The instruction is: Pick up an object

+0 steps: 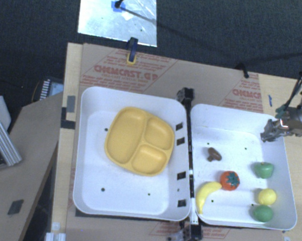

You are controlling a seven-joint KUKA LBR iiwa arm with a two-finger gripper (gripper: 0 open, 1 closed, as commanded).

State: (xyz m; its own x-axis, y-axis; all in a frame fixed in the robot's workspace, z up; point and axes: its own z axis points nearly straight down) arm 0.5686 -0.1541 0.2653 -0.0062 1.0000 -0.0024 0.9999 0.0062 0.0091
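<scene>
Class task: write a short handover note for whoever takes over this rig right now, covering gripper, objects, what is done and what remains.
Gripper: over the right bin's far right edge, holding nothing visible.
Right bin: brown piece, tomato, banana, lemon, two green fruits.
Left bin: yellow divided plate.
Done: nothing picked.
Left: choose an object, descend, grasp, lift.

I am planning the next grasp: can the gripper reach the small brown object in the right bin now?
Probably yes. The brown object lies alone on bare bin floor, and the gripper hovers nearby.
</scene>
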